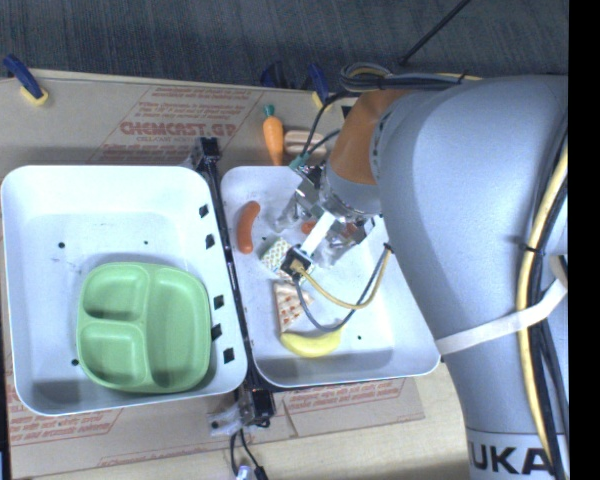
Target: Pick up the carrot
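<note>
Though half lost under the orange band, among metal parts and yellow cable, can still be placed: tool (306,190), over the far half of the right bin (380,340). Cannot tell whether spread or pressed together; too cluttered to read. Cannot tell either whether touching anything below. Much of that bin's right side hidden beneath the grey arm (470,198). Just right of the carrot (272,140), a pale item cut off by the arm, too little showing to name.

As for the carrot: lies outside both bins, on the cardboard-covered surface (130,118), just beyond the right bin's far rim. Runs lengthwise nearly straight up the view, green stub at the far end, orange tip toward the rim. Sits apart from the tool, up and to its left, separated from it by that rim.

Inside the right bin: a reddish sausage (246,226) near the left wall, a checkered piece (273,255) just beside it, a cracker (288,306) nearer, a banana (312,343) by the near edge. In the left bin (100,208), a green divided plate (145,326).
</note>
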`<state>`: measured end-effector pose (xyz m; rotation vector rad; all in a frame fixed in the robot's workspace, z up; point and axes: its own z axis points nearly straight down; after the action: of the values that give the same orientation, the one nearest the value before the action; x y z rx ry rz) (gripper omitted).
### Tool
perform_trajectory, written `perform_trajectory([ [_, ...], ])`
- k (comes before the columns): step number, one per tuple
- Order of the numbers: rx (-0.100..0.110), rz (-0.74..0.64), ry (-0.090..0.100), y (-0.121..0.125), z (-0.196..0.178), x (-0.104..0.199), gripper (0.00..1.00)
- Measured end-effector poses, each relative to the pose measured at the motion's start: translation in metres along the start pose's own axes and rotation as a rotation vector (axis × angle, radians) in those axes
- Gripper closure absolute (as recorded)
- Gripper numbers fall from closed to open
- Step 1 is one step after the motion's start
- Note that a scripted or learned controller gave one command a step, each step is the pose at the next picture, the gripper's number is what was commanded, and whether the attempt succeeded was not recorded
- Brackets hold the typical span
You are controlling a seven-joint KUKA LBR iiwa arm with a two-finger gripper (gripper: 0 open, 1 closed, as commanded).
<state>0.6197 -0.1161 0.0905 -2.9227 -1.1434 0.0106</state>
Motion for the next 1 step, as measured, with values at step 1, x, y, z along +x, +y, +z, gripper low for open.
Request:
perform_trajectory([
  [1,-0.002,0.021,0.005,0.0046,-0.1053,0.0343,0.00],
])
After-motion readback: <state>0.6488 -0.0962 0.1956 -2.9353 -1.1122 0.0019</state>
